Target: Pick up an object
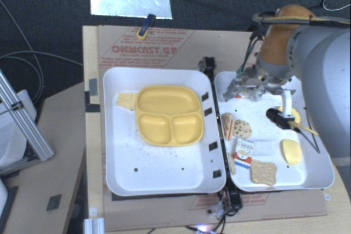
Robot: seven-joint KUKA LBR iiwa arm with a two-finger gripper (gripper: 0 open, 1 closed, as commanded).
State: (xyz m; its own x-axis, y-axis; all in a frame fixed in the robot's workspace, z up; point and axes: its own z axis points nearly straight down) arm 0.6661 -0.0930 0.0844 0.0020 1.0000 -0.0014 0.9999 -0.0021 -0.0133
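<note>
A cardboard board (148, 49) with red print carries both bins. In the left bin (118, 167), a yellow three-compartment tray (169, 115) lies near the far edge. A pale yellow flat slice (126, 100) pokes out from under the tray's far left corner. The near half of this bin shows bare white floor.

The right bin (321, 172) holds the small things to pick. Along its left edge lies a striped brown strip (226, 122), and a chocolate-chip cookie (242, 129) touches it on the right. Just nearer sits a small white carton (243, 153) with red and blue print. A slice of toast (263, 171) lies beside the carton, close to the near edge. A yellow oval piece (291, 152) lies apart, toward the right edge.

The gripper (241, 89) hangs over the far left corner of the right bin, beyond the cookie and strip and apart from both. Whether it is open or closed cannot be told. The grey arm (323, 63) covers the bin's far right corner.
</note>
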